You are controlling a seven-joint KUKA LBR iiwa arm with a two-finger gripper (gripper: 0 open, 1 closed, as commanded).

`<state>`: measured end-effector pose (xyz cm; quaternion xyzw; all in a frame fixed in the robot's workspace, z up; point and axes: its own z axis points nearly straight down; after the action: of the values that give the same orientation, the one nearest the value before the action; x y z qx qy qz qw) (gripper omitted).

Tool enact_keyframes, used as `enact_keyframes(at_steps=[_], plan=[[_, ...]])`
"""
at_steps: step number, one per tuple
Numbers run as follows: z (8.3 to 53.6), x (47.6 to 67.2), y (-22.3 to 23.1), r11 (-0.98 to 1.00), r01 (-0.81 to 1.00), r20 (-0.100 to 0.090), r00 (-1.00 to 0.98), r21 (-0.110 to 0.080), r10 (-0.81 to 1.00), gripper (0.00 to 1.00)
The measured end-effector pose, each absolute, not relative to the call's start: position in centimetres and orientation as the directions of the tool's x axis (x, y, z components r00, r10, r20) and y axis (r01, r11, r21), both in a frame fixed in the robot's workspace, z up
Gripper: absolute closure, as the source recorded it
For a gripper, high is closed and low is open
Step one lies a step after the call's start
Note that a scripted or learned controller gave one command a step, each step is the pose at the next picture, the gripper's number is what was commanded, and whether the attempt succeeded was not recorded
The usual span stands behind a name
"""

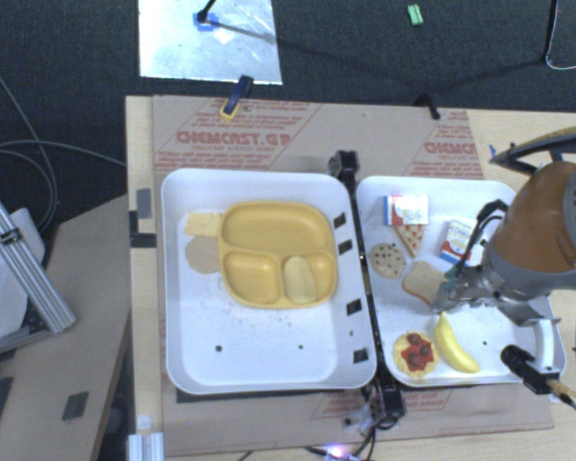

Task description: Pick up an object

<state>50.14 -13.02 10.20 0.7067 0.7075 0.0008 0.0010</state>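
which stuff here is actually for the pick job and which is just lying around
For the job: gripper, toast slice, banana, cookie, pizza slice, small carton, tart, right bin.

Lying about: yellow tray, left bin, foil sheet.

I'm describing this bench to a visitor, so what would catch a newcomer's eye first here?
The big yellow divided tray in the left bin stands out most. Next, the grey and orange arm reaching over the right bin, where toy foods lie: a banana, a cookie and a toast slice.
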Motion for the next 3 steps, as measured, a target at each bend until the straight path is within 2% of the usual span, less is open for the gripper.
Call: enact_keyframes(at_steps=[1, 2, 3], plan=[[10.2, 50.1, -13.0, 0.001, 1.0, 0.0, -0.001, 0.002, 1.0, 0.0], [8.6, 57.9, -17.6, 0.005, 1.0, -0.002, -0.005, 0.008, 1.0, 0.0], [9.9, 57.8, -17.4, 0.005, 1.0, -0.001, -0.005, 0.014, 1.0, 1.0]])
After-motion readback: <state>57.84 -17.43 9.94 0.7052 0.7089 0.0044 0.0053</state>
